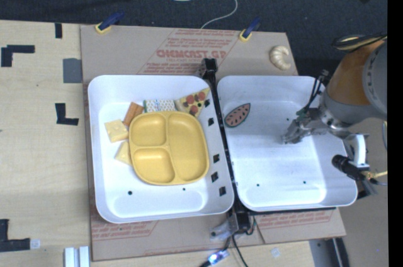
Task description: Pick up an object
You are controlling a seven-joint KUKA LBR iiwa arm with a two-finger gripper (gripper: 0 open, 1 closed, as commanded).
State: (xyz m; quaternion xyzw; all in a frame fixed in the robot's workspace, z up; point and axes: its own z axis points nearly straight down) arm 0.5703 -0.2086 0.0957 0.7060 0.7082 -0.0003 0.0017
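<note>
step: reaching | gripper low in right bin, finger state can't tell | next: swing toward 9 o'clock, slice toy

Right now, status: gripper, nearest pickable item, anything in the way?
Gripper low in right bin, holding nothing visible. Nearest item: watermelon slice, apart, toward the divider. Path between bare.

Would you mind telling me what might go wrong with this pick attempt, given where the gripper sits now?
1. The gripper is low over bare floor in the right bin; the only item there, the watermelon slice, lies well off toward the divider, so closing here would likely grab nothing.
2. The slice looks flat, so fingers may slide over it.
3. In the left bin, the small pieces are crowded against the yellow plate, leaving little finger room.
</note>
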